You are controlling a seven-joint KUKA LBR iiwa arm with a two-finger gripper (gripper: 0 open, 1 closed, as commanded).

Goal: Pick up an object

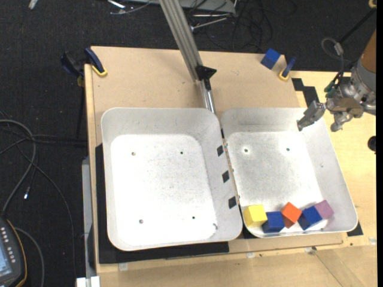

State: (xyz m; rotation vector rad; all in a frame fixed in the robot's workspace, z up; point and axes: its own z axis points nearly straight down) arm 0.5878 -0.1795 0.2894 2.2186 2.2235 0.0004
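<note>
The grey two-finger gripper (324, 116) hangs over the right white bin's (335, 160) far corner, jaws spread (nothing between them); small coloured blocks (290, 215) cluster well apart.

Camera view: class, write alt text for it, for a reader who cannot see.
The gripper hangs open over the right bin's far right corner, holding nothing. Five blocks, yellow, blue, orange, blue and purple, line its near edge.

From my remote seat I take this for a robotics lab: a plywood bench (155, 82) stands on dark carpet (42, 28), clamps (96, 61) grip the bench's far corners, loose cables (27, 160) trail left of it, and a metal camera pole (179, 28) rises beyond it.
</note>
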